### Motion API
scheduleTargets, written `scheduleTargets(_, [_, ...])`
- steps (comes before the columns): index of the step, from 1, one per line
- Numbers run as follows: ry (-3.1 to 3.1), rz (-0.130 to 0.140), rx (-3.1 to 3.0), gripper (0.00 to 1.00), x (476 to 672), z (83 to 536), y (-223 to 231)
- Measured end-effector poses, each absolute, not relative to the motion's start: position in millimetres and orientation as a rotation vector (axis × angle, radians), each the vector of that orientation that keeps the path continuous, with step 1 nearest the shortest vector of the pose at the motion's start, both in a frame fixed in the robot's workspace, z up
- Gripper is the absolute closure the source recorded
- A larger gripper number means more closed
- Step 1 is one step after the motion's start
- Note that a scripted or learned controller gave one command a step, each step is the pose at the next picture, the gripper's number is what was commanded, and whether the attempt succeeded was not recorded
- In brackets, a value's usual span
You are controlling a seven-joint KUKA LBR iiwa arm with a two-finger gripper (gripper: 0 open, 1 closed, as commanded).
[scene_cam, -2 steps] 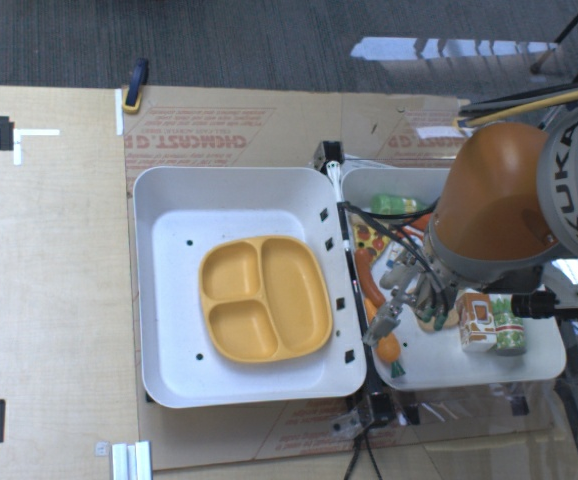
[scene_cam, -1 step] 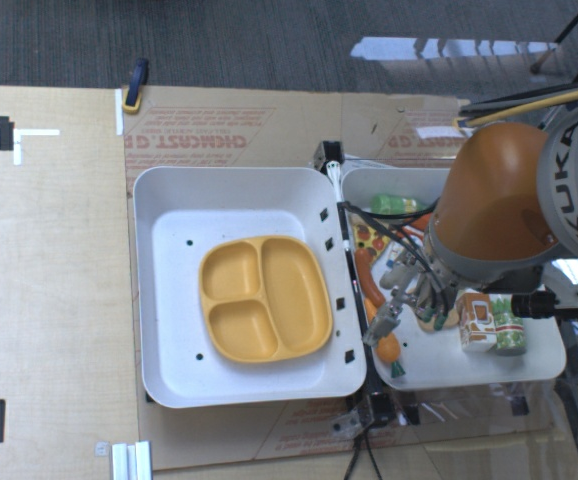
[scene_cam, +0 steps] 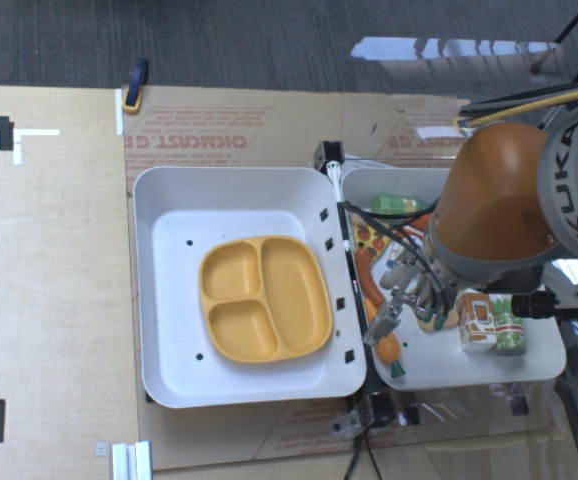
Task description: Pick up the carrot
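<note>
Grey arm with orange band (scene_cam: 494,193) hangs low over right white bin (scene_cam: 539,363), centre-right of frame. Gripper (scene_cam: 387,320) down at bin's left wall, right where slim orange carrot (scene_cam: 369,280) lies, probably lining up grab. Grip state: can't tell. Yellow three-compartment plastic plate (scene_cam: 266,298) sits alone in left white bin (scene_cam: 159,268), likely just clutter.

Glossy white plastic bins (scene_cam: 159,298), matt yellow plastic plate (scene_cam: 265,298), brown cardboard underlay (scene_cam: 199,133).

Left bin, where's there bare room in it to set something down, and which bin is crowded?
The left bin has bare white floor all round the yellow divided plate, widest along its far side and left wall. The plate's three compartments hold nothing. The right bin is crowded: carrot, green item, carton, with the arm and hand over them.
</note>
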State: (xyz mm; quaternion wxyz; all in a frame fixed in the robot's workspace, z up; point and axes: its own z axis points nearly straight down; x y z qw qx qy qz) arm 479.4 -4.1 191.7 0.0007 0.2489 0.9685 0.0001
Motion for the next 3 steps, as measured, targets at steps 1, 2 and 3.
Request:
scheduleTargets(1, [3.041, 0.0, 0.782, 0.0, 479.4, 191.7, -4.1])
scheduleTargets(2, [3.041, 0.0, 0.782, 0.0, 479.4, 191.7, -4.1])
scheduleTargets(3, [3.041, 0.0, 0.782, 0.0, 479.4, 191.7, -4.1])
